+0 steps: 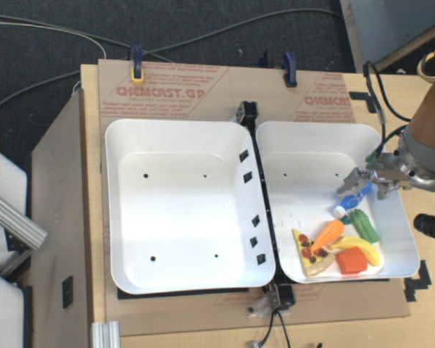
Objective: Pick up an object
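My gripper (359,180) hangs over the right part of the right bin (312,140), reaching in from the right edge of the camera view, with my grey wrist and the orange band of my arm (429,122) just behind it. I cannot tell from here whether it is open or closed, and I see nothing clearly caught in it.

Just below the gripper lies a small blue and white bottle (350,199), tilted, its white end pointing toward the near side of the bin; whether the gripper touches it I cannot tell. The other things sit bunched in the near right corner of the same bin. A green vegetable (365,225) lies just beside the bottle. An orange carrot (328,236) slants across a pizza slice (309,254), which rests near the front rim. A yellow banana (362,248) curves beside the carrot, and a red block (352,262) sits against it at the front.

The left bin (130,194) stands beside the right one on the desk (174,85), the two meeting along a black strip. A yellow clamp (137,65) and a blue clamp (290,69) grip the far edge of the desk.
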`<action>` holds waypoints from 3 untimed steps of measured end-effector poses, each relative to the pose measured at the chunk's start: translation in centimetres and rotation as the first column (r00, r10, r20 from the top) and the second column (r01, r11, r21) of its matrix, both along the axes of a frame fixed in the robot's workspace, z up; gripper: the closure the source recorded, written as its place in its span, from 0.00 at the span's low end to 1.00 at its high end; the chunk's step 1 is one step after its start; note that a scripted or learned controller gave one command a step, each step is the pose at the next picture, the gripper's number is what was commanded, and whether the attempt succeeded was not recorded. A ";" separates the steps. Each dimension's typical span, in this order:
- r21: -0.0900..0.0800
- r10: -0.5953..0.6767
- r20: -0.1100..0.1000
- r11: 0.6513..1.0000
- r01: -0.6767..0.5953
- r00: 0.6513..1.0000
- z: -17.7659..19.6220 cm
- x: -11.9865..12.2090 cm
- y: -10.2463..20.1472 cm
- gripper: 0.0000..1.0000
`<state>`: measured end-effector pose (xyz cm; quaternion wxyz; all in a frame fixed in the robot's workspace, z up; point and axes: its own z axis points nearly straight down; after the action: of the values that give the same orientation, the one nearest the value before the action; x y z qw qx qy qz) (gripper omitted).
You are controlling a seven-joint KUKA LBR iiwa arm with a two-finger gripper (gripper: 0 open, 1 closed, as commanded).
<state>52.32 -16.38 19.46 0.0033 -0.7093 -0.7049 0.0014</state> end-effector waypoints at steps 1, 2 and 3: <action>-0.007 0.008 0.013 1.000 -0.008 1.000 -10.3 -1.6 4.1 0.00; -0.019 0.004 0.039 1.000 -0.003 0.999 -10.2 -3.6 5.5 0.00; -0.018 0.005 0.037 1.000 -0.004 0.999 -10.3 -3.7 5.4 0.00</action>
<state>48.67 -11.00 9.19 -0.0159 -0.7077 -0.7063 -0.0054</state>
